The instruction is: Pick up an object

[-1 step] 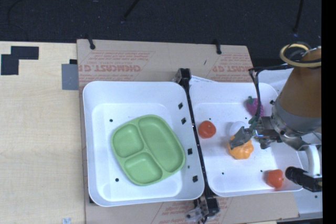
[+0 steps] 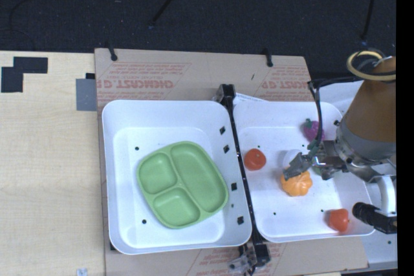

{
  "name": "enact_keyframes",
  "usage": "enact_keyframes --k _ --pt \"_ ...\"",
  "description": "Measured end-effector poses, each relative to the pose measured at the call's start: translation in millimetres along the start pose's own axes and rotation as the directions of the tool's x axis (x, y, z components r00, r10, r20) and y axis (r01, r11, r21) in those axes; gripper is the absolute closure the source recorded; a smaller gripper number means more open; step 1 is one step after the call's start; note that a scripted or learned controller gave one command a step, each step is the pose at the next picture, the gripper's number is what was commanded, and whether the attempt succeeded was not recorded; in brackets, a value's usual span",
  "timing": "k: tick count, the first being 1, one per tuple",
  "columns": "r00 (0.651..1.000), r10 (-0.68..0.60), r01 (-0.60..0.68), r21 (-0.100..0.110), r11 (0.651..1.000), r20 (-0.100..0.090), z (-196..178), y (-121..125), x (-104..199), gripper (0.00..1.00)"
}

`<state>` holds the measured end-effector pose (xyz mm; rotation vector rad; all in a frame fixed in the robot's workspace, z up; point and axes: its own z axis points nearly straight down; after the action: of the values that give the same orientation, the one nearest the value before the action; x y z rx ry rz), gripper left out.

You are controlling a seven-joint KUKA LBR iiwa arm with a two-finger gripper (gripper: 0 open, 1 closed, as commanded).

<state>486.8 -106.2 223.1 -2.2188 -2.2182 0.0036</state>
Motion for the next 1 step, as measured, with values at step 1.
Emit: enact_keyframes --k 1 --pt "1.000 0.000 0.000 0.006 1.000 -0.001 64.4 -1.2 -0.7 0.00"
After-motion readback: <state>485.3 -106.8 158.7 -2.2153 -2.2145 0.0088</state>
